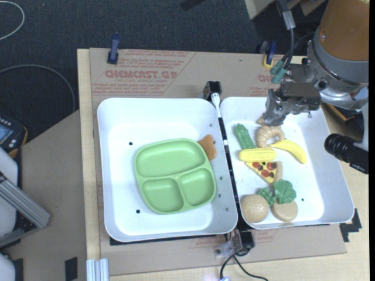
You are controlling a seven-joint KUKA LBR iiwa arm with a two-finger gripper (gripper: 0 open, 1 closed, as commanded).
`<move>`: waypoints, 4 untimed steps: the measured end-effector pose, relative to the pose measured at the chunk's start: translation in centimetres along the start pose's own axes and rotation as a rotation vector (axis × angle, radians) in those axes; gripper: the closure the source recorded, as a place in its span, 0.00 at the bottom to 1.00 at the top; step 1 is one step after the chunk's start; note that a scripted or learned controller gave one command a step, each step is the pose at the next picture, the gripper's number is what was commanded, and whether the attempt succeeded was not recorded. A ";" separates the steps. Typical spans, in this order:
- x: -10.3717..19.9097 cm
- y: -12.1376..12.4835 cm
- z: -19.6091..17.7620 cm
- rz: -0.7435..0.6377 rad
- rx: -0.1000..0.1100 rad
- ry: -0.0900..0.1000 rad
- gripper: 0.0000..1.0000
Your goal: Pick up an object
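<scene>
The gripper (273, 117) is lowered into the right bin (328, 206) at its 12 o'clock end, just above a croissant (268, 136) – whether it is open or closed cannot be told, and nothing is seen held. From the croissant, a banana (293, 150) is found at 4 o'clock, corn (256, 155) and pizza (265, 169) at 6 – a green pod (244, 136) lies at 9. In the left bin (117, 157) a green tray (174, 174) is set, with a small orange piece (208, 147) at its 2 o'clock.
</scene>
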State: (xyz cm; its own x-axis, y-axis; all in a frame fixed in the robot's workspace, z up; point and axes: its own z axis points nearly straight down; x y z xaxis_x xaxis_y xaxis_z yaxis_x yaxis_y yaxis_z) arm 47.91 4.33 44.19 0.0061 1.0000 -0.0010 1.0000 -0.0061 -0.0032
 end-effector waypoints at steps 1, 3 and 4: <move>0.3 0.1 -1.2 -0.006 -0.005 0.001 1.00; 0.4 0.1 -2.2 -0.006 -0.008 0.001 1.00; 5.3 0.0 -9.8 -0.012 -0.013 0.004 1.00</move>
State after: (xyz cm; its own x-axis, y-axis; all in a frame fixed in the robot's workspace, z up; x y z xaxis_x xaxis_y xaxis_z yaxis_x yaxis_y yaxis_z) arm 47.95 9.69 53.94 -0.0058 1.0000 0.0027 0.9999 0.0057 0.0096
